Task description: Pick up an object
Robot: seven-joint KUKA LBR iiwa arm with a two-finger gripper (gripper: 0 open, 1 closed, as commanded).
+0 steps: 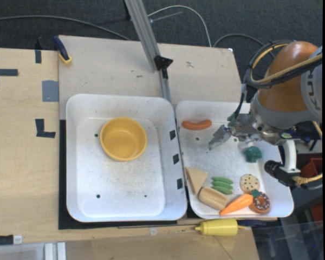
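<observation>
The right bin (206, 156) holds several toy foods. A red sausage (196, 124) lies at the back and a teal piece (253, 154) at the right. A cheese wedge (195, 176), green pea pods (222, 184), a cookie (249, 183), a bread roll (212, 197), a carrot (237, 203) and a donut (260, 203) lie along the front. My gripper (233, 141) hangs over the bin's middle, open, with nothing between its fingers. One grey finger (219, 137) points left, just below the sausage. The teal piece sits just right of the gripper.
The left bin (86, 199) holds a yellow bowl (123, 138). A yellow mustard bottle (219, 227) lies outside the bins at the bench's front edge. A grey metal rod (143, 26) slants in from the top toward the divide between the bins.
</observation>
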